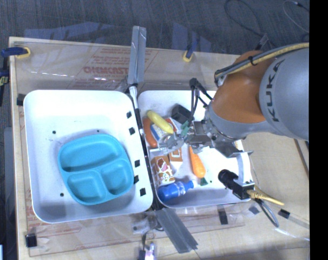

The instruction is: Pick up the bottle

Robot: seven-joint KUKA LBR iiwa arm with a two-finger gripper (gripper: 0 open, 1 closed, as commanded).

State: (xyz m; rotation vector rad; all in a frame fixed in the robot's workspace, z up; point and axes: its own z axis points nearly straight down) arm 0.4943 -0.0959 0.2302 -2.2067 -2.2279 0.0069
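**Gripper over the clutter, bottle at the near wall**

Camera view: The arm (pixel 261 99) reaches in from the right over the right bin (pixel 164 97). The gripper (pixel 172 140) hangs low above the bin's middle, over a tight pile: a banana (pixel 159 122), a carrot (pixel 197 166), a carton (pixel 164 171) and a dark block (pixel 181 113). Whether it is spread or pressed together I cannot tell; glare and clutter blur its tip. Nothing is visibly pinched.

The bottle (pixel 174 190) lies on its side at the bin's near wall, blue cap pointing toward the carrot, touching the carton's lower edge. It is apart from the gripper, nearer the viewer.

The left bin (pixel 39 112) holds a blue tray (pixel 96 168).

Risks, as I judge them: closing here would likely catch the banana or carton instead. The bottle, being round and lying flat, may roll or slip from a pinch, and the wall just beside it leaves little room for a descent.
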